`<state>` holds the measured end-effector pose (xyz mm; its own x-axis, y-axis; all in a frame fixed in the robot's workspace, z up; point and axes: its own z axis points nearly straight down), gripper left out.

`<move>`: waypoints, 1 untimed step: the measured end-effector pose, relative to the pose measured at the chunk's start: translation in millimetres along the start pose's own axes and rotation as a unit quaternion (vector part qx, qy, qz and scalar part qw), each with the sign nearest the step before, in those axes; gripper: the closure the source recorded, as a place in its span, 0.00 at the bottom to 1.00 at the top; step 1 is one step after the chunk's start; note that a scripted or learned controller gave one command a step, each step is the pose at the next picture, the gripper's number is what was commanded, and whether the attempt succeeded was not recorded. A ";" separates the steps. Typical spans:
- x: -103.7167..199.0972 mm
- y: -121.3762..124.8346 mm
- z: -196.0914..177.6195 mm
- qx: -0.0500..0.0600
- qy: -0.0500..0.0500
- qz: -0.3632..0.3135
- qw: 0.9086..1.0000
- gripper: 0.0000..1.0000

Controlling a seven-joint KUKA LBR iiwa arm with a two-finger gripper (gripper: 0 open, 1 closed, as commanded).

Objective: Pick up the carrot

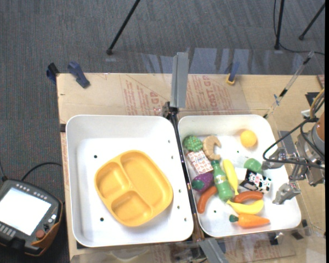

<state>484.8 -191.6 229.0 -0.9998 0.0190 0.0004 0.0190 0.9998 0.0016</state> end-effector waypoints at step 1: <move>-94.7 3.9 -16.2 0.000 -0.001 -0.054 0.999 0.00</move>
<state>579.5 -189.5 245.2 -0.9960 -0.0898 -0.0027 -0.0898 0.9960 0.0016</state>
